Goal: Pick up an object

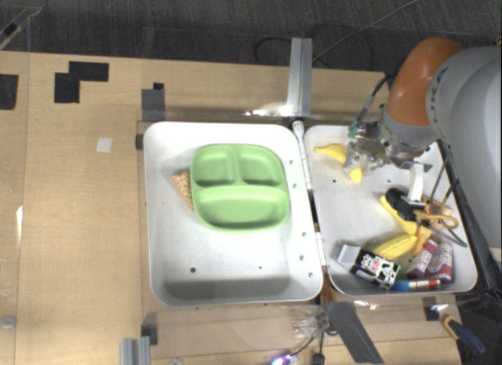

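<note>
Gripper [362,159] is down at the back of the right white bin [345,265], right over a small yellow plastic banana-shaped toy [332,151]; can't tell whether it's gripping anything. Toy looks light, stiff and slippery, so I'd pinch across its middle.

Green tray [238,185] — smooth matt plastic; white bins [161,222] — smooth plastic.

Grey arm [471,96], orange band, apparently cabled.
</note>
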Controlling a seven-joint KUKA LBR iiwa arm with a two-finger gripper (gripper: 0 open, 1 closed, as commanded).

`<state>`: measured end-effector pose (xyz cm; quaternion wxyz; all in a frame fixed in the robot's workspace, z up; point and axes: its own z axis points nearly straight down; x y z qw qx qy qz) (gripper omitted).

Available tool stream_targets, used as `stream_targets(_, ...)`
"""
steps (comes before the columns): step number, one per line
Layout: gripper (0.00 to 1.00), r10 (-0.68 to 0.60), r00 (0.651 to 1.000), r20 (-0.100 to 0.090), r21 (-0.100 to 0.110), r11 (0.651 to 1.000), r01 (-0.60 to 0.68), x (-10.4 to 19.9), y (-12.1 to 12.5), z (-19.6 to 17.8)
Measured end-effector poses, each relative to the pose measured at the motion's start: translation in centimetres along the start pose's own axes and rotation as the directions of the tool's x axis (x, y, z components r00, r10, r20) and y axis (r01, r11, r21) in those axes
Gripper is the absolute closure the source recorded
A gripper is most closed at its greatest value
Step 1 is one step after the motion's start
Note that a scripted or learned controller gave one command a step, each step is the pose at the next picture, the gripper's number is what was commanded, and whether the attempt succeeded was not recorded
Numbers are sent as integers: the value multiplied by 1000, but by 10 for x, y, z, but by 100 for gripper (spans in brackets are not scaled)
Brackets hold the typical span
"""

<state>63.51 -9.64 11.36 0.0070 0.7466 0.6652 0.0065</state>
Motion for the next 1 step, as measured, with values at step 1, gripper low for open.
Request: stream_targets(1,100,-56,998,-1,12,998,56,57,29,-73)
